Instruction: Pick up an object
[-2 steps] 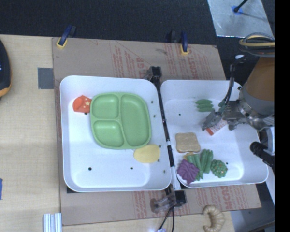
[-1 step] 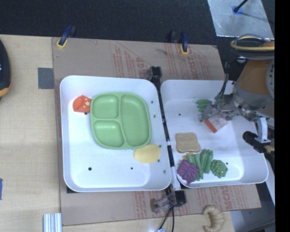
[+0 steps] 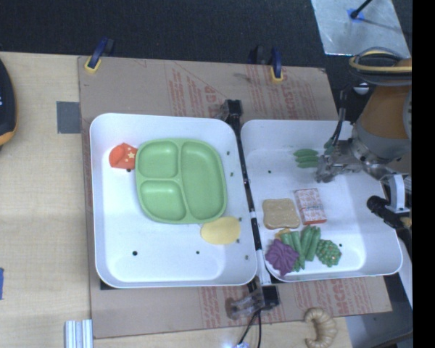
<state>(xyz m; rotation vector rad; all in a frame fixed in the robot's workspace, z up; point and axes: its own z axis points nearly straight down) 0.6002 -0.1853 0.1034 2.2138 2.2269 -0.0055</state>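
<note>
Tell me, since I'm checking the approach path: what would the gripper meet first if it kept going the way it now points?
The gripper sits low in the right bin, pointing toward the view's left. The green pod-shaped piece lies right at its tip, so that likely comes first, though depth is hard to judge from above.

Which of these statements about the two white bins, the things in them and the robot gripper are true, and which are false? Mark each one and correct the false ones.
1. The green divided plate lies in the left bin. True.
2. The slice of toast lies on the green plate. False: it lies in the right bin, beside a small red-and-white packet.
3. The gripper is over the right bin, next to a green pea pod. True.
4. The yellow piece sits in the plate's largest compartment. False: it lies on the bin floor at the plate's lower right edge.
5. A red piece with a yellow star lies left of the plate. True.
</note>
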